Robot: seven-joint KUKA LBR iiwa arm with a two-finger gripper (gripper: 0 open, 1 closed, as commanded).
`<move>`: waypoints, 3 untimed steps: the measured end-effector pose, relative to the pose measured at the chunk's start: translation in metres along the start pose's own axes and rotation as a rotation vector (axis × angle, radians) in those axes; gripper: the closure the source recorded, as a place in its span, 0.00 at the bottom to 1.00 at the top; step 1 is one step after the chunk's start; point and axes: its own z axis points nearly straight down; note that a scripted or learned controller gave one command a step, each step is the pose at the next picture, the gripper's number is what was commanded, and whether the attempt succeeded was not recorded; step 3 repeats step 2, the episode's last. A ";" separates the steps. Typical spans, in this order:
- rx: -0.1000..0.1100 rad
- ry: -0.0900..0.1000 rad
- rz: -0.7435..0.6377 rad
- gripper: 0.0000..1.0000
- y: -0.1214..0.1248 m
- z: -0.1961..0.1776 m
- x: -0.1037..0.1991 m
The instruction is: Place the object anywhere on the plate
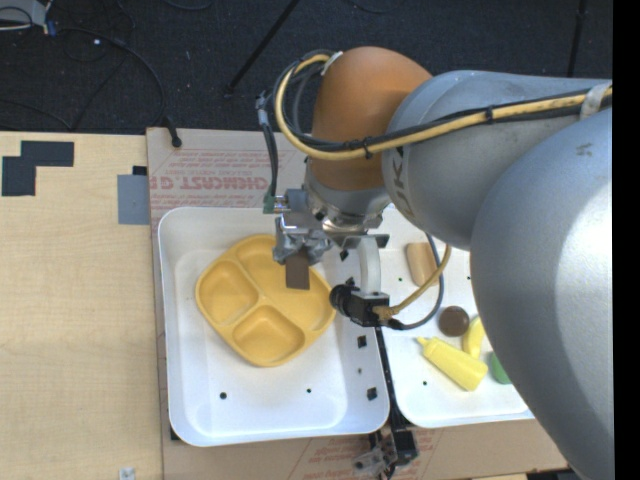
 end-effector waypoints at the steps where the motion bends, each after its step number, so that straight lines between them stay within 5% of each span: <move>1: -0.002 0.001 -0.001 1.00 -0.005 0.009 0.051; 2: -0.002 -0.001 0.002 0.00 -0.005 0.009 0.049; 3: -0.002 -0.001 0.002 0.00 -0.005 0.009 0.049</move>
